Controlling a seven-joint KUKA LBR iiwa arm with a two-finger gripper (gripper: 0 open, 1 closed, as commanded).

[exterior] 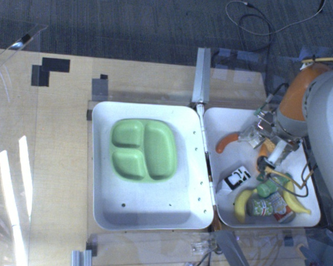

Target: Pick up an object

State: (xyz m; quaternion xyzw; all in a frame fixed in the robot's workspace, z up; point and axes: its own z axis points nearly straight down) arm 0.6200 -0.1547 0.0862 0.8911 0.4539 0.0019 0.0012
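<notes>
Green divided plate [143, 149] sits alone in the left bin [98, 209], pretty much centered. All the loose stuff is in the right bin [221, 213]: an orange curved piece [227, 141] near the top left, a black and white block [237, 177] in the middle, and a yellow banana [240, 205] curling around a green pouch [266, 206] at the bottom. The pincer [267, 140] hangs over the upper part of that bin, right by the orange piece, but honestly I can't tell how it stands.
</notes>
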